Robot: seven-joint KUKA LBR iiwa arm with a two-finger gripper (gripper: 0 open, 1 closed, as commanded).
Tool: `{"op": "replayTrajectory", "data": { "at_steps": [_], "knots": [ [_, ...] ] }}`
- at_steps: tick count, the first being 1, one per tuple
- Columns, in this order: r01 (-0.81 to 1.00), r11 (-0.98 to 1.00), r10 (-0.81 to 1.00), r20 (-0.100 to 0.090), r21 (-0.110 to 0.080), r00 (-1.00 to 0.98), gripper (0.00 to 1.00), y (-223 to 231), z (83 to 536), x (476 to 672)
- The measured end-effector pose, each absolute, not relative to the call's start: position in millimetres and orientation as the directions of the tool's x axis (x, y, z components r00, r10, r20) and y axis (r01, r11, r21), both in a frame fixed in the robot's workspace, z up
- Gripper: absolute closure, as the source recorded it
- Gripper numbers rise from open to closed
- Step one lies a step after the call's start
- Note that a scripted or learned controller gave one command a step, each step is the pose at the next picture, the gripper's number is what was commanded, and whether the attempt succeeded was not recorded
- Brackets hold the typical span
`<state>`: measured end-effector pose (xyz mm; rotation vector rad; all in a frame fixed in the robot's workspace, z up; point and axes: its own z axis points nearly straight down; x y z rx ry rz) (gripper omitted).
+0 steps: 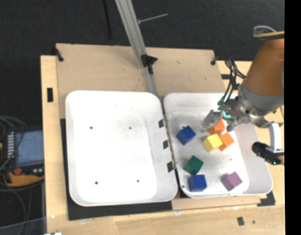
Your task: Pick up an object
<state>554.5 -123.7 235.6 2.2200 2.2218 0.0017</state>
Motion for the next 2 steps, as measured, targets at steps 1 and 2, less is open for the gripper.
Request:
{"op": "replayTrajectory", "data": {
  "at_steps": [1,2],
  "knots": [
    [1.000,-0.001,1.000,-0.001,-0.005,0.001,0.00,-127,173,556.5],
    [1.000,-0.002,1.000,-0.005,0.005,0.002,0.00,-130,134,555.8]
  ]
}}
